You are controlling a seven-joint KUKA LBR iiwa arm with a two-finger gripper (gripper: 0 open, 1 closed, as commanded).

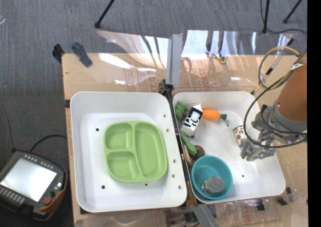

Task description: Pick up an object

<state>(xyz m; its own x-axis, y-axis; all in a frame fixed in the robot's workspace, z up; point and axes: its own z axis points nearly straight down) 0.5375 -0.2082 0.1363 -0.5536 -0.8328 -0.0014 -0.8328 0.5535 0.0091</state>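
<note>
My gripper (255, 150) hangs low over the right side of the right bin (261, 181), below the arm's orange band. Just to its left, close to it, lies a small patterned cup (238, 134); I cannot tell whether the two touch. Further left in that bin are a black-and-white milk carton (191, 120), an orange carrot (211, 115), a green pod-like toy (187, 143) and a brown object (197, 151). Toward the front stands a blue bowl (210, 169) holding a grey object (214, 184).
The left bin (88, 105) holds a green divided plate (135, 151). A grey post (174, 63) rises behind the seam between the bins. A teach pendant (30, 183) lies on the floor at the left. Cables loop above the arm at the right.
</note>
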